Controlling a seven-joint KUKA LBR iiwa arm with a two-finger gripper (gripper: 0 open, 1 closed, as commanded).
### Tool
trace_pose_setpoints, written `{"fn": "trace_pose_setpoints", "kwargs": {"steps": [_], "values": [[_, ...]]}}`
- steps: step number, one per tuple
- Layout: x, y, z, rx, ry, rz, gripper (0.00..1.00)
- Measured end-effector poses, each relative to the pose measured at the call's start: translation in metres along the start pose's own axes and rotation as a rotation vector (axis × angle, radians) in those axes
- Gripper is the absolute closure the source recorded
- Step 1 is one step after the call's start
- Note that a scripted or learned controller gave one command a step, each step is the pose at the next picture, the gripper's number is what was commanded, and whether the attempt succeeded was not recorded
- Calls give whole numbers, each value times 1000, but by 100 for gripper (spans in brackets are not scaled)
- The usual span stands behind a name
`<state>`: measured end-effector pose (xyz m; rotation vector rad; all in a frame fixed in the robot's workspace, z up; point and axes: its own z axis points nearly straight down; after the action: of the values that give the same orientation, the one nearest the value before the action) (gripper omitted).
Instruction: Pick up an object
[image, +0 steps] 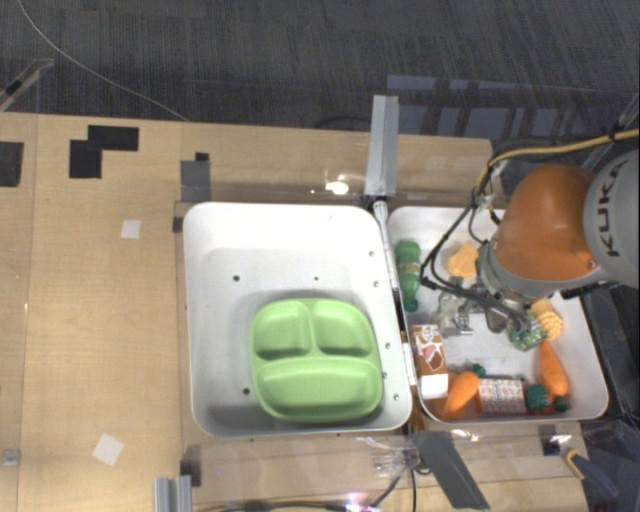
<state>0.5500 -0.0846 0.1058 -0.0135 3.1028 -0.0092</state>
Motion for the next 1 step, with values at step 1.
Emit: {"fn": "trace_pose_setpoints", "kwargs": {"steps": [1], "values": [[-31, 5, -93, -7, 22, -169, 100]]}}
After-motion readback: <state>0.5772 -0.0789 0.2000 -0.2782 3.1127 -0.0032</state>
